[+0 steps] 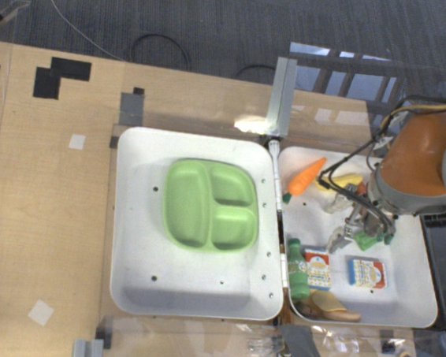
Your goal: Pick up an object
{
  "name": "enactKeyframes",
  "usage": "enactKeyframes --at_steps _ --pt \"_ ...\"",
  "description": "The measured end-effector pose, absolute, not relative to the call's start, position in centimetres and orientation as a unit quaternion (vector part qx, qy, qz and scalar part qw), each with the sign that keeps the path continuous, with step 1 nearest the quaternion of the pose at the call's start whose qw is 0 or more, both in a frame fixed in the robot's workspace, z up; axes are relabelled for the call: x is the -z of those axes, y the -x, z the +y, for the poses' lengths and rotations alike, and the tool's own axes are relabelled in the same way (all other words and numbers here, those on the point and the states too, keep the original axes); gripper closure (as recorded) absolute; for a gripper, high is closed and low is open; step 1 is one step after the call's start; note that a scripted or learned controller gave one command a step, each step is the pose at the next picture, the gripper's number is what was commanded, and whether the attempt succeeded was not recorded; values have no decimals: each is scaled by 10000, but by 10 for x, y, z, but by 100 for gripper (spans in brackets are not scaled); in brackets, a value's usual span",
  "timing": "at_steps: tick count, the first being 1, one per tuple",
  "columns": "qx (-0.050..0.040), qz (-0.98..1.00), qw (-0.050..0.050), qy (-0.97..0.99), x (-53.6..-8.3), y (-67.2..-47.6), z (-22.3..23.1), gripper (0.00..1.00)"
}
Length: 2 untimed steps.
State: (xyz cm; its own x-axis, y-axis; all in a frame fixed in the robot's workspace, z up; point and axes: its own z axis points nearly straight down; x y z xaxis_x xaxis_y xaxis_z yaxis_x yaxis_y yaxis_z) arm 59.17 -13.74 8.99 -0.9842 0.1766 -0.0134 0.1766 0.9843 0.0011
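Note:
The right bin (pixel 424 302) holds several small objects. An orange carrot (pixel 305 177) lies at its far left, with a yellow item (pixel 349 181) beside it. A green bottle (pixel 296 270) lies along the left wall. Two small printed packets (pixel 318 269) (pixel 365 272) lie near the front, and a tan piece (pixel 331 306) rests at the front edge. My gripper (pixel 353 233) hangs low over the middle of this bin, under the orange band (pixel 419 159). A small green object (pixel 368 241) sits right against the gripper, partly hidden by it.
The left bin (pixel 129 283) holds a green divided plate (pixel 208 205). A metal post (pixel 281 101) stands behind the wall between the bins. Black cables (pixel 343 166) loop from the wrist over the far part of the right bin.

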Motion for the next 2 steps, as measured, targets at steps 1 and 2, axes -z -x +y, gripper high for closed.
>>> enactKeyframes --at_steps 1,2 --pt "14 9962 175 -849 -106 -598 -136 100" --pt "7 9998 122 -169 -233 -633 -105 100"
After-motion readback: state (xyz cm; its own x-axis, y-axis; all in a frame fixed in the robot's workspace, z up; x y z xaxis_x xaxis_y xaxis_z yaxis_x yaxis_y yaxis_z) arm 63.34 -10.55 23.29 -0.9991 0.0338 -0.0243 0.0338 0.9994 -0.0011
